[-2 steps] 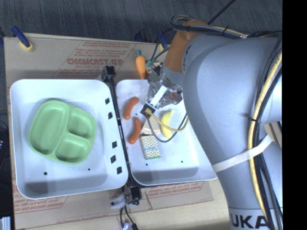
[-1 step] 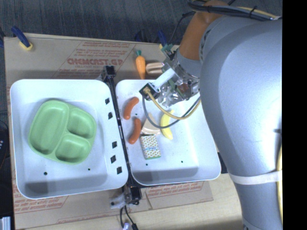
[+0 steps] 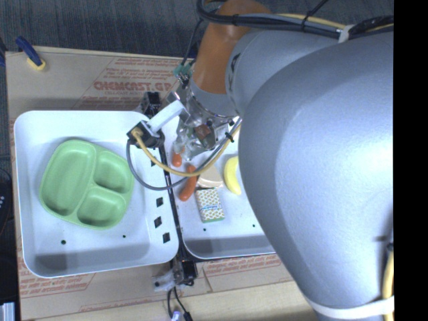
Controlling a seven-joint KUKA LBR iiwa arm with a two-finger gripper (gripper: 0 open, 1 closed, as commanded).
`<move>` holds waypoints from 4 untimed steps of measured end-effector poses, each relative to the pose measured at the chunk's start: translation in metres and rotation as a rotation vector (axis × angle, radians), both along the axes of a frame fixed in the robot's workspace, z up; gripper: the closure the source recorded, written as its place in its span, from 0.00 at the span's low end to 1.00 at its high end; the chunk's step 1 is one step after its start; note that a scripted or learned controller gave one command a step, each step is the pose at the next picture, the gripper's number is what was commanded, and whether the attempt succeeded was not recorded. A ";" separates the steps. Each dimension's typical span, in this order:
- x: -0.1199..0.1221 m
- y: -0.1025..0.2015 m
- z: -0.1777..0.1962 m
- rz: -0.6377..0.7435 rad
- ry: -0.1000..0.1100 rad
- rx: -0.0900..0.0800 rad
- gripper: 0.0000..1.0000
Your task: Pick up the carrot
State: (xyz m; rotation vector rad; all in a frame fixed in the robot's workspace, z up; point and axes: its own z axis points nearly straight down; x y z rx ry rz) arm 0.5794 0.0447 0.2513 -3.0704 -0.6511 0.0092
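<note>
The carrot (image 3: 186, 187) is a short orange stick lying at the left edge of the right bin (image 3: 227, 249), close to the divider between the two bins. Another orange patch (image 3: 176, 159) just above it is partly hidden by cables, and I cannot tell whether it belongs to the same carrot. My gripper (image 3: 192, 139) hangs directly over the carrot's upper end, low in the bin. The wrist and a looping yellow cable (image 3: 157, 158) cover its tip, so whether it touches the carrot is hidden.
A green divided plate (image 3: 87, 182) lies in the left bin (image 3: 27, 179). In the right bin, a yellow object (image 3: 232, 174) and a small patterned box (image 3: 210, 204) lie beside the carrot. The big grey arm covers the right bin's right side.
</note>
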 end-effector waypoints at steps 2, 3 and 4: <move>-0.101 -0.053 0.031 -0.147 0.000 0.000 1.00; -0.086 -0.013 -0.061 -0.086 0.001 0.001 1.00; -0.104 0.086 -0.072 -0.199 0.000 -0.001 1.00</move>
